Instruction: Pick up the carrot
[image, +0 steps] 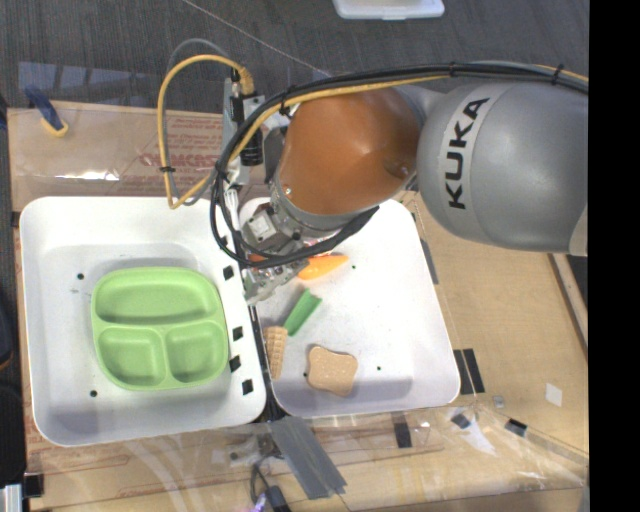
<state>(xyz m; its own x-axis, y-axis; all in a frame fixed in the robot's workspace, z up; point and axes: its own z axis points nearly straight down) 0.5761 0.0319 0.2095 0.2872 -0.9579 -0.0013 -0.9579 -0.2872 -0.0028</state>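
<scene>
Approach step judged in hand: grey two-finger gripper (262, 272) low over right shallow white bin (425, 330), finger state impossible to tell, just left of small orange carrot (324, 266) lying near green stick (301, 311); next, centring over carrot before closing.

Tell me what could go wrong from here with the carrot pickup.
The carrot lies partly under the arm's wrist, so the hand may close beside it and come up with nothing. The green stick lies just below the carrot and could get nudged or caught instead. The hand works near the wall between the two bins, so it might scrape that wall.
</scene>
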